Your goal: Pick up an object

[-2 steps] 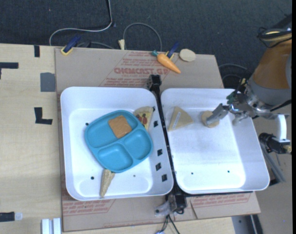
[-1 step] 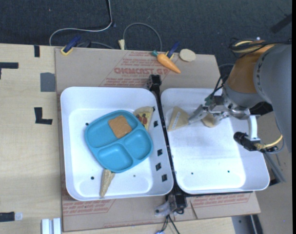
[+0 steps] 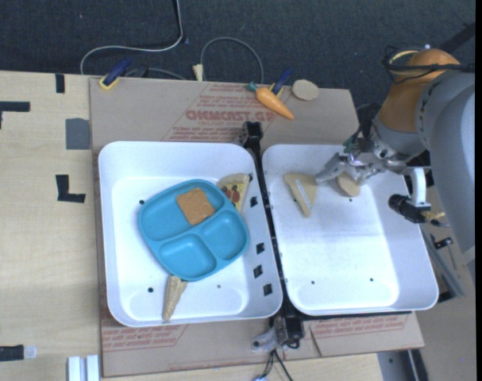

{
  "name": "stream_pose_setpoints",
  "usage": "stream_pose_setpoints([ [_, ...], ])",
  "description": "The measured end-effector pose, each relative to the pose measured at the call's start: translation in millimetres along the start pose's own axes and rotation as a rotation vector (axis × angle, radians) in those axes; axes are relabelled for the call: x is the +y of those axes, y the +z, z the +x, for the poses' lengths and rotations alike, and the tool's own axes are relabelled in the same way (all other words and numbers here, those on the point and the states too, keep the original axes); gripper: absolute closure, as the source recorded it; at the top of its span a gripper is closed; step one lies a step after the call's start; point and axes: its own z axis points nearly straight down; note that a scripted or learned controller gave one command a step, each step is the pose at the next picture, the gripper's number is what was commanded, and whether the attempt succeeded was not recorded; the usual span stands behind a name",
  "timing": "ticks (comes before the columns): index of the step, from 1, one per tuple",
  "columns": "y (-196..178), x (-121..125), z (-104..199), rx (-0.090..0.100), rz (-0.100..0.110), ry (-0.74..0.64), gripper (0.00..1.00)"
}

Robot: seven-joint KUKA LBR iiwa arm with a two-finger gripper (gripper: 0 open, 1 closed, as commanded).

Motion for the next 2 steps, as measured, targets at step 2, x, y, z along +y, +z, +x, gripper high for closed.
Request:
stream_pose_setpoints([
  [2, 7, 11, 87, 0.004, 0.011, 0.001, 0.00],
])
